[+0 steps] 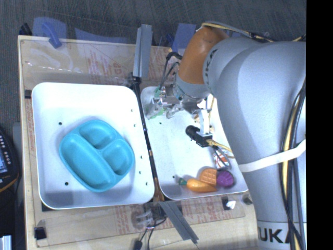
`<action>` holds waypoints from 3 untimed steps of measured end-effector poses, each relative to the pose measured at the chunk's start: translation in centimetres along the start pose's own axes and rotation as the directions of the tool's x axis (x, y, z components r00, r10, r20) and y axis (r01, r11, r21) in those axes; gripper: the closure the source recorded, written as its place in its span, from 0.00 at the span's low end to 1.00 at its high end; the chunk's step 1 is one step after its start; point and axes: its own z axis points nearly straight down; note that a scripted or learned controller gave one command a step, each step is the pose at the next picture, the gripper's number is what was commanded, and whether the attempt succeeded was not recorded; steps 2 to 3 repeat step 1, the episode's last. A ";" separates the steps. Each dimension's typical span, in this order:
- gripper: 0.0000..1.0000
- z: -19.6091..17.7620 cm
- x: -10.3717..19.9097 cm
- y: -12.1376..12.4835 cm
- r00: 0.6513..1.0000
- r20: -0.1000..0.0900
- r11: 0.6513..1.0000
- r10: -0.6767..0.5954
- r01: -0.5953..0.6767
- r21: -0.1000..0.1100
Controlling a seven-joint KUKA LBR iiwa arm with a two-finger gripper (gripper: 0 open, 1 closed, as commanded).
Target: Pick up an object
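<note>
Carrot [199, 184] lies left-right, green tip pointing left; tool [162, 104] far corner.

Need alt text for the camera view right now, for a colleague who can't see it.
The grey arm reaches in from the right, its gripper low over the right bin's far left corner. A carrot, waffle and purple toy lie at that bin's near edge; a blue divided plate lies in the left bin.

Open floor in the right bin [169, 155] — bounded by toys [210, 180] in front, arm [250, 103] at right.
</note>
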 end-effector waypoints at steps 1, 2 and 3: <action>1.00 -10.2 -5.7 -3.6 1.000 0.001 1.000 0.003 -0.003 -0.015; 1.00 -10.2 -5.7 -3.6 1.000 0.001 1.000 0.003 -0.003 -0.015; 1.00 -10.2 -5.7 -3.6 1.000 0.001 1.000 0.003 -0.003 -0.015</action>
